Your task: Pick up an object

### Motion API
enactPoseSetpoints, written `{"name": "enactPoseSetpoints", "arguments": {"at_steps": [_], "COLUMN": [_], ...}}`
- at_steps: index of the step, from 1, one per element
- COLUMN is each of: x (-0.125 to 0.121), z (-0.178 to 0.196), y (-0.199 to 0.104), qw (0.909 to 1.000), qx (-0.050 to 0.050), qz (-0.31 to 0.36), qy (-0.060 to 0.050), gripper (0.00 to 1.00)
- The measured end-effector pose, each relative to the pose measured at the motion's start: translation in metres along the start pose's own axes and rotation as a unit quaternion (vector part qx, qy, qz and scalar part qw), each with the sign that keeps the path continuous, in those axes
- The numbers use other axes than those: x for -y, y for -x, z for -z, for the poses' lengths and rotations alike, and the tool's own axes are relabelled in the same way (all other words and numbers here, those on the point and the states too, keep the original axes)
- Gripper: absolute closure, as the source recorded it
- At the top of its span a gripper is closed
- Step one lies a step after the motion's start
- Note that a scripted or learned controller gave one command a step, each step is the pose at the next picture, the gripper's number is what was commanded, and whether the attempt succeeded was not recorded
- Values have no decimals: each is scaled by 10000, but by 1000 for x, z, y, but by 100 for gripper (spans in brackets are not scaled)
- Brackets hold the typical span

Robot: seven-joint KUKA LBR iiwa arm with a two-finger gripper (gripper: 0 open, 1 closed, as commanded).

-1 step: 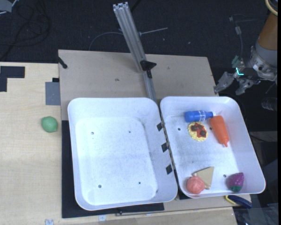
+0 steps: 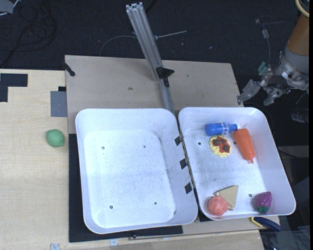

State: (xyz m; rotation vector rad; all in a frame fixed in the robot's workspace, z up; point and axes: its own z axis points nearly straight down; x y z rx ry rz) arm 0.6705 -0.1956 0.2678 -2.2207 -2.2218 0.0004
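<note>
The arm came in from the upper right, its orange band above a grey wrist, and the gripper [image 2: 262, 94] hung over the dark floor just beyond the right bin's [image 2: 281, 163] far corner. Its fingers stood spread apart, with nothing between them. In the right bin lay a blue bottle [image 2: 221, 128], a carrot [image 2: 245, 144] beside it, a small pizza [image 2: 220, 146], a tan wedge [image 2: 228, 194], a pink ball [image 2: 217, 205] and a purple fruit [image 2: 262, 201]. No writing was legible.
</note>
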Motion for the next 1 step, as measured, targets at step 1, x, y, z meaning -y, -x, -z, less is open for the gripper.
{"name": "enactPoseSetpoints", "arguments": {"at_steps": [1], "x": [2], "z": [-63], "y": [-2], "qw": [10000], "qx": [-6], "qz": [4], "qy": [-24], "gripper": [0]}}
